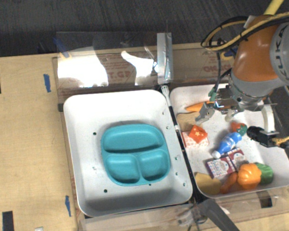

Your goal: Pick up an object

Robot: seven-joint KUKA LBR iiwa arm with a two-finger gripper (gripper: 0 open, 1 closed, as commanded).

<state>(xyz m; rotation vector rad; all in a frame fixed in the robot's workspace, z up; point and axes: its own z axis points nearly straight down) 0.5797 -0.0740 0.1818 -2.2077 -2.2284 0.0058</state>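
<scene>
Objects for the pick all lie in the right bin (pixel 182 97), which sits toward the counter's (pixel 28 174) right edge and touches the left bin (pixel 86 143) along one side. The grey arm (pixel 255 56) reaches in from the right, and its claw (pixel 207 111) hangs low over the far left part of the right bin. Whether the claw is open or closed cannot be told from this angle, and nothing can be seen gripped in it.

An orange carrot-shaped piece (pixel 195 106) lies just beside the claw, toward the bin's far left corner. A red-orange packet (pixel 197 133) sits near the left wall, a little nearer the front. A small red and green piece (pixel 237 127) lies near the middle, under the wrist. Next to it, a blue bottle (pixel 227 143) with a white cap lies on its side at a slant. A maroon and white carton (pixel 224 164) lies flat just in front of the bottle. An orange pepper (pixel 248 174) with a green part beside it rests by the bin's front wall, touching the carton. A tan piece (pixel 208 182) sits in the front left corner.

The left bin holds a teal divided tray (pixel 135 153) at its middle. A clear plastic sheet (pixel 114 64) stands along the counter's far edge behind that bin.
</scene>
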